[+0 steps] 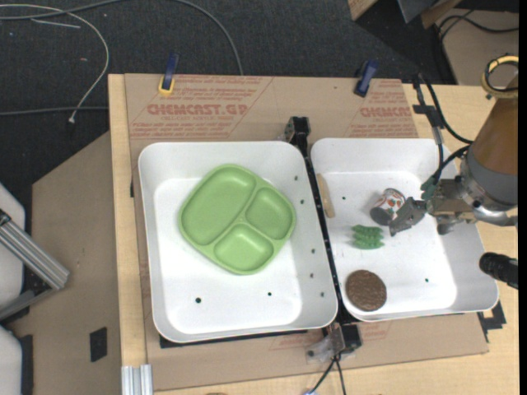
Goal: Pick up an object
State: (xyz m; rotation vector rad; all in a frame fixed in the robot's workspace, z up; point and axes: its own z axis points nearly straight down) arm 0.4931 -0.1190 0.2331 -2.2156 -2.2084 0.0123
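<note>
1. Gripper point(405, 215) of the grey arm sits low in the right white bin point(428, 161), touching or just beside the small grey-and-red object point(387, 206); I cannot tell its finger state.
2. Risk: the tips may push this object aside and close on nothing.
3. Risk: the green leafy piece point(368, 237) lies near and may be knocked.
4. Brown round disc point(365, 290) and green divided plate point(237, 218) are well apart.

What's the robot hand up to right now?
Hand low in right bin, beside small grey-and-red object. Grip unconfirmed. Green piece and brown disc close by; green tray in left bin.
</note>
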